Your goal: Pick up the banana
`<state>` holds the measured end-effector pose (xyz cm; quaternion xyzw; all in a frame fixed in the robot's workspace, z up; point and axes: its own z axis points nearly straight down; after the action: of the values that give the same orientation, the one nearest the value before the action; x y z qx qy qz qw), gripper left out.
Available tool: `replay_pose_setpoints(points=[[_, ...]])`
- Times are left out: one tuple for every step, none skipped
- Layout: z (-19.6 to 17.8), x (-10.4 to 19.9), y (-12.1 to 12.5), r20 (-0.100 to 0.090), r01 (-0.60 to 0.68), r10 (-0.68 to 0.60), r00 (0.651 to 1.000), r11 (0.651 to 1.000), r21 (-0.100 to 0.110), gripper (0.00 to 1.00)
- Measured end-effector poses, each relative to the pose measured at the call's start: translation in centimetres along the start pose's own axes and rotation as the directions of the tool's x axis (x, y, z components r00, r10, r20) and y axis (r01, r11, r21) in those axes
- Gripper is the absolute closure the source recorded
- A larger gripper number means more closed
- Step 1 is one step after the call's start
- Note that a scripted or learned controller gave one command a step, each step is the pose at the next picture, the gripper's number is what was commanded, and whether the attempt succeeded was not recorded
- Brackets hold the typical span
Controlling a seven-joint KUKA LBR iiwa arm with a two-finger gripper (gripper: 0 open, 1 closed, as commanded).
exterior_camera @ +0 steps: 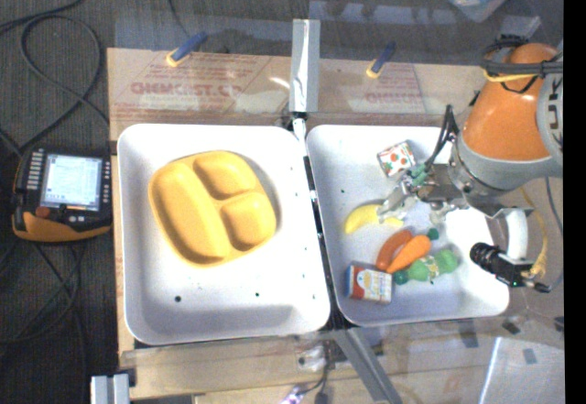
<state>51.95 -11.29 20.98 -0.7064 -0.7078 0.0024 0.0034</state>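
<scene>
The yellow banana [361,218] lies in the right bin [476,301], near its left side, curved and flat on the floor. My gripper [410,194] hangs just right of the banana's upper end, over the middle of the bin. It does not hold the banana. The arm's orange band [509,118] and grey wrist reach in from the right and cover part of the bin behind the gripper.
An orange carrot [404,251] and a green toy [432,267] lie just below the gripper. A red and white carton [369,284] sits at the bin's front. A small spotted box [396,158] stands at the back. The left bin [146,301] holds a yellow divided plate [213,206].
</scene>
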Motion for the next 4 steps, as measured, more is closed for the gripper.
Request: replay_pose_setpoints(points=[[3.0,4.9,7.4,0.002,0.144,-0.144,0.99,0.99,-0.001,0.0],[10.3,1.8,3.8,0.017,0.35,-0.35,0.937,0.936,-0.03,0.0],[9.9,1.8,3.6,0.01,0.348,-0.348,0.938,0.937,-0.022,1.0],[2.8,4.5,14.9,0.006,0.234,-0.234,0.972,0.972,-0.003,1.0]])
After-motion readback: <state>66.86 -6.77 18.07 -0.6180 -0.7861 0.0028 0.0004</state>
